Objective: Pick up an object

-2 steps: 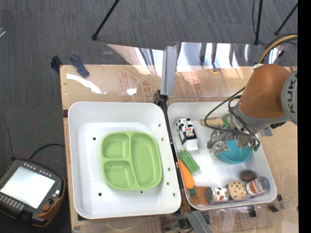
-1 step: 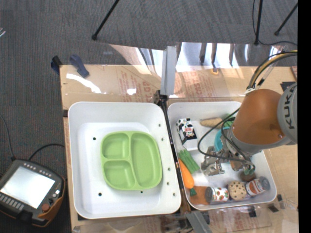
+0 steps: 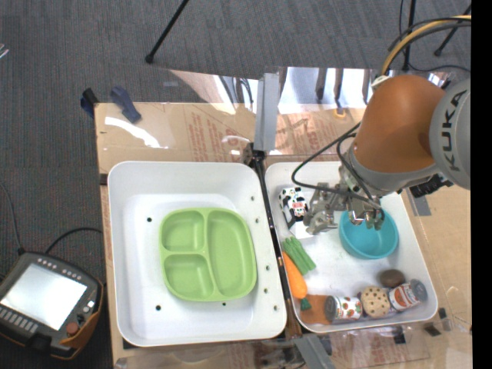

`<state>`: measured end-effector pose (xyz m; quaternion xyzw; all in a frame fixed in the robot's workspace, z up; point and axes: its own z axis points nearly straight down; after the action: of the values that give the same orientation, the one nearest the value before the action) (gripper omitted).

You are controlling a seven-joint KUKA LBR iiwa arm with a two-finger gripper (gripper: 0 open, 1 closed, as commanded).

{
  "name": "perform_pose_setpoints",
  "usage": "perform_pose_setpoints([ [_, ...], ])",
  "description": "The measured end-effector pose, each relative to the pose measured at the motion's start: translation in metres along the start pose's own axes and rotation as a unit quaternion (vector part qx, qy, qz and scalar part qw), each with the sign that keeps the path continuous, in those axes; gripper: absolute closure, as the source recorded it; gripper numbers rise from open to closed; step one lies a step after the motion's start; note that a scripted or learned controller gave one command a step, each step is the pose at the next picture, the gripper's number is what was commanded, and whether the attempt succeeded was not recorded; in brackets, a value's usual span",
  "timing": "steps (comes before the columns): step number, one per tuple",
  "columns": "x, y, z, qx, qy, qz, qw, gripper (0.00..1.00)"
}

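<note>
- Grey metal of the gripper [image 3: 338, 210] hangs low in the right bin [image 3: 427, 283], and we cannot tell whether its fingers are apart or together, as the wrist and cables cover them.
- We see nothing held; candidate objects lie close: a black-and-white cow toy [image 3: 292, 203] just beside the fingers on the side toward the left bin [image 3: 123, 206], a blue bowl [image 3: 370, 237] touching or nearly touching on the other side.
- Risk, in our judgement: with toy and bowl both crowding the fingers, a closing grasp may nudge the toy away or catch the bowl's rim and tip it.
- A green bean pod [image 3: 300, 255] and carrot [image 3: 296, 279] lie near, below the fingers, and could be bumped.
- Small items along the bin's near wall, cans [image 3: 344, 307] among them, are hard to identify.
</note>
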<state>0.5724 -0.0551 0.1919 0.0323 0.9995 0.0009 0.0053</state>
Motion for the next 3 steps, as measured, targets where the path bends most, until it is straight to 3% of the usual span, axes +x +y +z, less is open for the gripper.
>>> perform_pose_setpoints([
  [1,-0.020,0.045,-0.092,0.000,0.000,0.018,0.9998,1.00],
  [2,-0.030,-0.033,-0.065,0.002,0.006,0.066,0.9978,1.00],
  [3,-0.070,-0.034,0.070,0.001,0.001,0.227,0.9740,1.00],
])
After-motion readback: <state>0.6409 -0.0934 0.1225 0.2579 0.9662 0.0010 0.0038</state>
